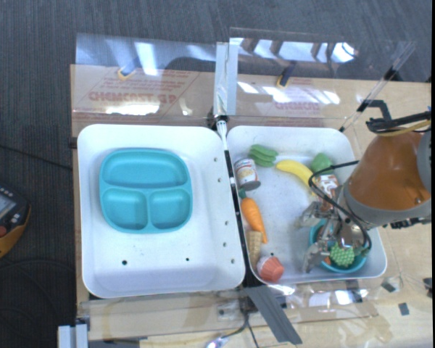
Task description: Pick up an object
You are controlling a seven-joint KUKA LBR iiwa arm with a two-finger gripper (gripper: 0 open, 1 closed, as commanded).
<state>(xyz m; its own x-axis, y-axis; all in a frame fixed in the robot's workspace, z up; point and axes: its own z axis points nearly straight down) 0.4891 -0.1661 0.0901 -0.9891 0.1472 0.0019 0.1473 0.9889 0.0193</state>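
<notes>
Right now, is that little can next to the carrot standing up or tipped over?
Tipped over. The can lies on its side against the right bin's left wall, its round end facing the camera, just above the carrot.

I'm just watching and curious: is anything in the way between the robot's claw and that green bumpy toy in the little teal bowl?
Nothing visible blocks it. The gripper hangs right beside the green bumpy toy, which sits in the teal bowl at the right bin's near corner.
</notes>
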